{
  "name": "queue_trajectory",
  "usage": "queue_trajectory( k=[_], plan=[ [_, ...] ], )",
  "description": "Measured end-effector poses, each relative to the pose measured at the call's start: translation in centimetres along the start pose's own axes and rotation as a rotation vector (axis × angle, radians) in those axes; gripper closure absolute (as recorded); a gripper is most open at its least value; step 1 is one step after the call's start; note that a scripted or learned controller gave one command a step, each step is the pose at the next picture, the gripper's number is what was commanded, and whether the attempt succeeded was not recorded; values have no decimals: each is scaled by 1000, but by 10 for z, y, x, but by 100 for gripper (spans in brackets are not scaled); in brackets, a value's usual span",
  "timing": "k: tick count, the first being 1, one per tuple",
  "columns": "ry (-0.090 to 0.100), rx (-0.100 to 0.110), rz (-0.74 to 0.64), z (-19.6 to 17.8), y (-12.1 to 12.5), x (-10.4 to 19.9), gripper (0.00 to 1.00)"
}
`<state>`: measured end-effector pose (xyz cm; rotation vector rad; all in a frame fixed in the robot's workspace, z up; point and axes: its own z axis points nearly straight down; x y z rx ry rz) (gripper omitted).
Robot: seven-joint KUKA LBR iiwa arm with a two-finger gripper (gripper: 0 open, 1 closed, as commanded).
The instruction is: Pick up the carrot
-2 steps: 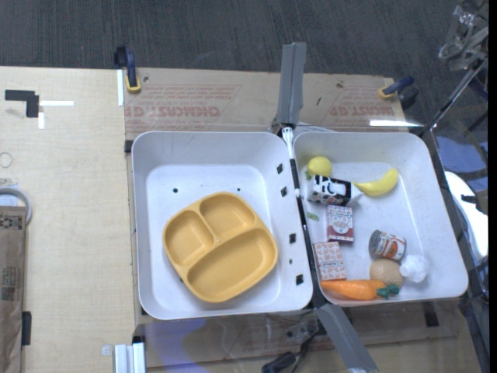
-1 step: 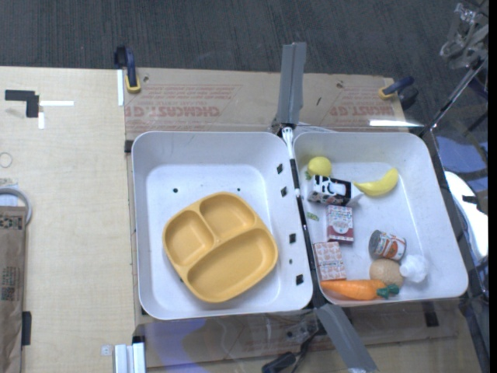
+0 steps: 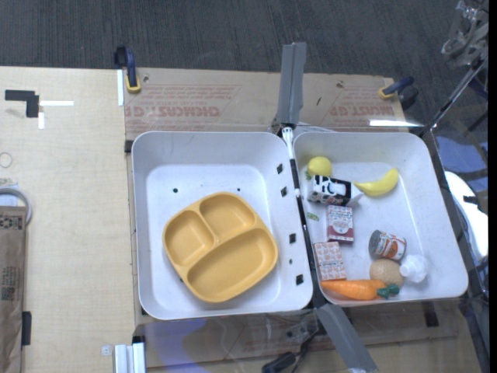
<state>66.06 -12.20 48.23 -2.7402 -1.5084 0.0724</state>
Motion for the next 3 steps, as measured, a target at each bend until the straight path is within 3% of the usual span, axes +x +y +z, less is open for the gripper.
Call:
queue_trajectory(
  k=[3],
  plan=[
    [-15, 13, -7, -18, 1, 4, 100]
  ],
)
